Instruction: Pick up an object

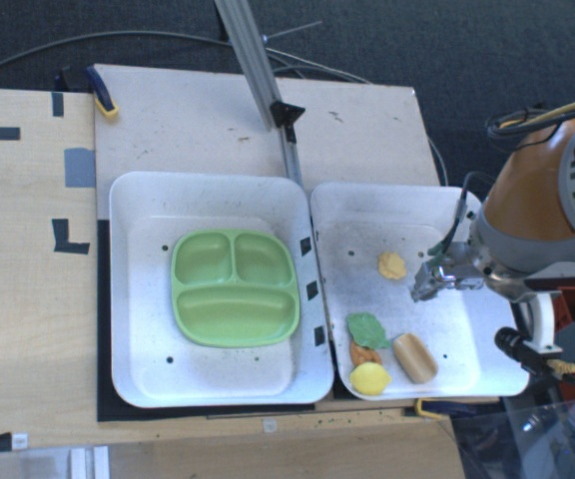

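The right bin (367, 208) holds a small yellow-orange lump (392, 265) near its middle. Along its front lie a green leafy piece (367, 326) over an orange carrot-like piece (364, 352), a yellow lemon (369, 379) and a tan bread roll (414, 357). My gripper (427, 283) hangs over the right half of this bin, a little right of and below the yellow-orange lump. I see nothing between its fingers. The grey arm with its orange band (527, 203) comes in from the right.
The left bin (133, 267) bears a green divided plate (235, 287). A metal rail (253, 48) slants down from the top to the bins' shared wall. Cables lie on the dark floor behind the bench.
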You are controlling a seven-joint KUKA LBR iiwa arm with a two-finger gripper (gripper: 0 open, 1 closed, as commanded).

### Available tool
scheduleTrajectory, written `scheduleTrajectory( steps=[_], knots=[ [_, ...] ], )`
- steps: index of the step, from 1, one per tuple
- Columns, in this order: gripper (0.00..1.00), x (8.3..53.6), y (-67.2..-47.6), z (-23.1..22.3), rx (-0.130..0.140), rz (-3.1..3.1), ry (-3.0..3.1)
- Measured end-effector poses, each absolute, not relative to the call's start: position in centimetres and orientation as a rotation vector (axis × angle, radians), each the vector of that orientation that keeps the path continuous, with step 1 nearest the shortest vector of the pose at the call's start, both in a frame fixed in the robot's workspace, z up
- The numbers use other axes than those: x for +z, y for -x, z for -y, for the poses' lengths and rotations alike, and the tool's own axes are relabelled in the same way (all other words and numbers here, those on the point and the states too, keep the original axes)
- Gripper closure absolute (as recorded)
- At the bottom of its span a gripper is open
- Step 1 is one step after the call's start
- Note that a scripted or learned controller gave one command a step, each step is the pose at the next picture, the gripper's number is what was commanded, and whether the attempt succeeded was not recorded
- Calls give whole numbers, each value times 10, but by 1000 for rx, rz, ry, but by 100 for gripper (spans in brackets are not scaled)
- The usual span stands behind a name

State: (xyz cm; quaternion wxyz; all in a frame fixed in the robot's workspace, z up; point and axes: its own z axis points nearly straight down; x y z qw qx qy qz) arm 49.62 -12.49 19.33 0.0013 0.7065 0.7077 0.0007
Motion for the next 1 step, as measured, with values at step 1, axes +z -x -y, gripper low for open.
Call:
scheduleTrajectory(
  steps=[1],
  knots=[
    [100,238,-503,121,3,-2222,-2217]
  ],
)
